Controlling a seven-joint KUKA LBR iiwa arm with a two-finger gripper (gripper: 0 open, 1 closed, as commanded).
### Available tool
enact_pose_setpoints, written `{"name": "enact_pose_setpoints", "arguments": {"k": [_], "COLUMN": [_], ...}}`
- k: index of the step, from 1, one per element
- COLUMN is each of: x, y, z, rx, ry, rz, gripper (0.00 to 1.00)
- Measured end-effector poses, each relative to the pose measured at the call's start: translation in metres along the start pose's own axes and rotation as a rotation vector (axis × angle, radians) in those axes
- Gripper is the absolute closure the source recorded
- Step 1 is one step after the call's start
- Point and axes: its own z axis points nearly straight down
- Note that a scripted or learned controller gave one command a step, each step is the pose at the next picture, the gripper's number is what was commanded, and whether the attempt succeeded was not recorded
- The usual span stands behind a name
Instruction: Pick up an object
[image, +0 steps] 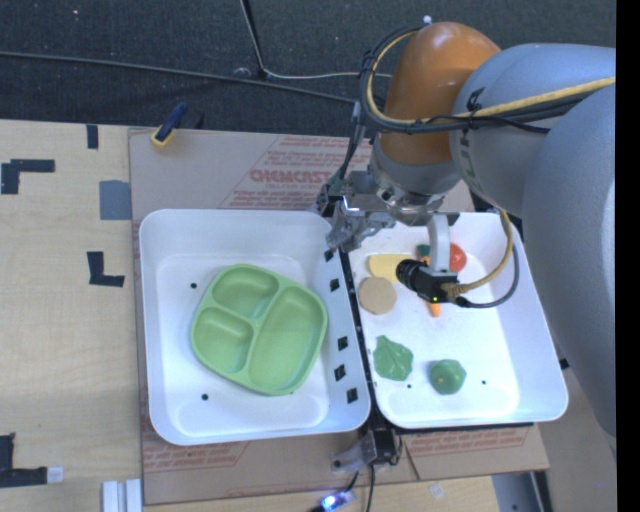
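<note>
Hovering over the right bin (520, 390), the gripper (360, 215) sits near the divider; whether it is spread or closed cannot be told. A tan round piece (378, 296) lies just below, likely light and stiff, best pinched across its rim. Yellow piece (385, 266), cable (490, 290) and green lumps (393, 359) crowd nearby.

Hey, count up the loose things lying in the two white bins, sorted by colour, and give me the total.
Green: 3, the divided tray in the left bin, plus two lumpy pieces in the right bin.
Tan: 1, a round disc.
Yellow: 1, a piece.
Red-orange: 1, partly hidden.
Total: 6.
</note>
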Motion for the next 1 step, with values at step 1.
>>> {"name": "enact_pose_setpoints", "arguments": {"k": [1], "x": [0.0397], "y": [0.0119], "z": [0.0146], "rx": [0.001], "ry": [-0.001], "rz": [0.002], "gripper": [1.0]}}
